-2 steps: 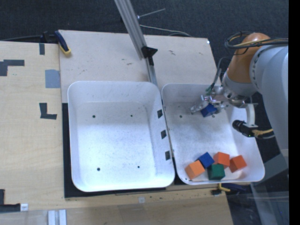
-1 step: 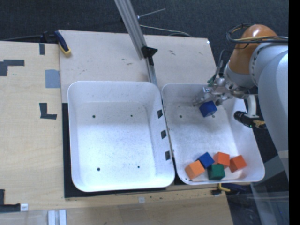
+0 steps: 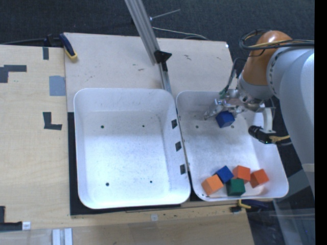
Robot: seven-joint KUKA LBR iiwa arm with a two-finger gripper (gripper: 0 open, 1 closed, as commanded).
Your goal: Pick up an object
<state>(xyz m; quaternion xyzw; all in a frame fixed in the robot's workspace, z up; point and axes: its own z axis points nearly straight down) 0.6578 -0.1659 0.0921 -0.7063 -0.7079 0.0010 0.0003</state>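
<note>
Blue cube (image 3: 225, 119) sits directly beneath the gripper (image 3: 228, 107) in the right bin (image 3: 196, 142), upper part; whether it is gripped, cannot tell (view too coarse). Other cubes (image 3: 234, 179) lie clustered at the near wall, well apart.

The arm (image 3: 286, 80) runs off the right edge, so its base is cut away. Its wrist covers the top of the blue block (image 3: 225, 119) and part of the right bin's (image 3: 204, 137) far rim. The green cube (image 3: 236, 187) sits half behind its neighbours
</note>
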